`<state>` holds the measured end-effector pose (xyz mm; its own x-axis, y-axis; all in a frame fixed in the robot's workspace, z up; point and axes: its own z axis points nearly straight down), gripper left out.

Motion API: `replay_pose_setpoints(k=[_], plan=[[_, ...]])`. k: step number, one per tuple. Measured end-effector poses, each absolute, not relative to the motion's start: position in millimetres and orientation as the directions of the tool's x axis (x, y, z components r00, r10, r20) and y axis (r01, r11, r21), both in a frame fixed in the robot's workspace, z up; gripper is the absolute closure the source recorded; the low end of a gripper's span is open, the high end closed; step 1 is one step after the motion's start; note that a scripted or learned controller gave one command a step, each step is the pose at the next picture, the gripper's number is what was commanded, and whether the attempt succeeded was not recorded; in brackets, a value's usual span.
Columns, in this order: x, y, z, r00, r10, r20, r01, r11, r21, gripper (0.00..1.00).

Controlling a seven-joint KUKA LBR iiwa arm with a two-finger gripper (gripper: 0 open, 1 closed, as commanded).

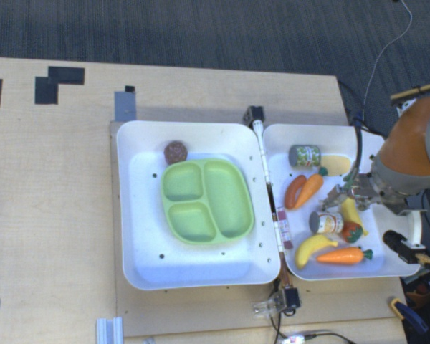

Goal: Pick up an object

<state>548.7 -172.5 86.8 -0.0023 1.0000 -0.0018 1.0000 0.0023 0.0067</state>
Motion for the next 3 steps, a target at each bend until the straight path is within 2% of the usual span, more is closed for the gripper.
replay_pose_setpoints(k=[1,2,3], plan=[[551.0,-172.5,98.9,-0.003,1.000,-0.003,1.000,0.004,0.013,1.00],[569.6,-119.5,206.9,-0.006,1.000,0.000,1.000,0.006,0.006,1.00],[529.0,-84.4,227.4,-0.007,1.000,0.000,1.000,0.007,0.003,1.00]])
